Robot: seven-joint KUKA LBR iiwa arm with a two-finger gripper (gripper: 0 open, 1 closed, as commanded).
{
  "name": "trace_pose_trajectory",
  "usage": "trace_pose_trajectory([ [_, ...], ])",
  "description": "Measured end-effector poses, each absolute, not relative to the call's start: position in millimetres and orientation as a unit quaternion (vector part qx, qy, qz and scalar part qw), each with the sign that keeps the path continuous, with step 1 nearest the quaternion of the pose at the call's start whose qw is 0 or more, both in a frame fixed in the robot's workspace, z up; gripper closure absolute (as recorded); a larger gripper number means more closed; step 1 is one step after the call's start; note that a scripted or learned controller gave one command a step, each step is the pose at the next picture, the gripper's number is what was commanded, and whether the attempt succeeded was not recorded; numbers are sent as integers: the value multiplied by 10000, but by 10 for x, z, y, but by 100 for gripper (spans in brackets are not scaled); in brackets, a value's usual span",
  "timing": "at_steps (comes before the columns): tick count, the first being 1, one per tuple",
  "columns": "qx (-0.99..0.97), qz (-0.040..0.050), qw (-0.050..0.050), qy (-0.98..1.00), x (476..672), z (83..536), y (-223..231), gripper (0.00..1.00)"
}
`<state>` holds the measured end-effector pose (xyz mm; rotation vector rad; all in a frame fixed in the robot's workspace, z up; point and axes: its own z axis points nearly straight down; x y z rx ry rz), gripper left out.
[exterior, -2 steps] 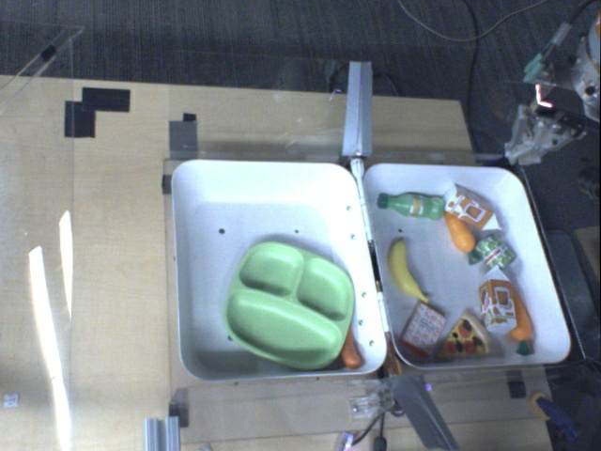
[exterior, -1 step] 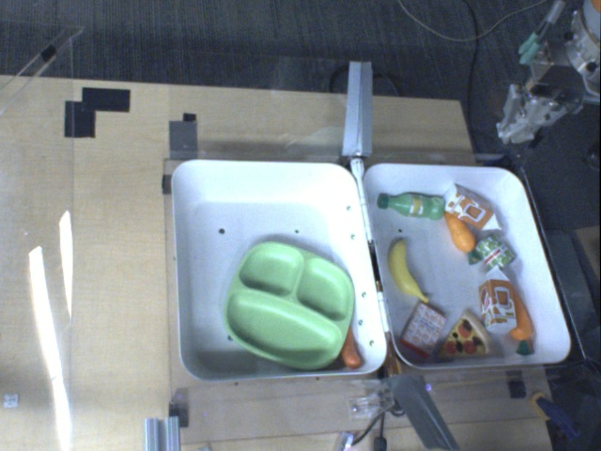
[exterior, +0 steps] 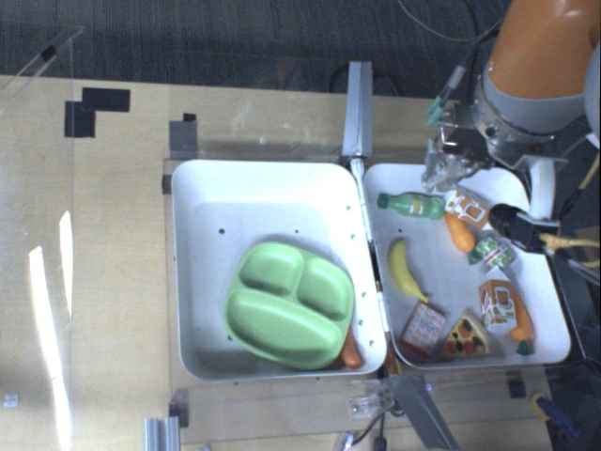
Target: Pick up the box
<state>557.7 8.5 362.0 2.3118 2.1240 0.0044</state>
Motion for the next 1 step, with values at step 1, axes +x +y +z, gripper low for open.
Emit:
trace_pose_trajectory([
  [1, 7361, 16, 14, 6768, 5577, 3623, 84, 0],
])
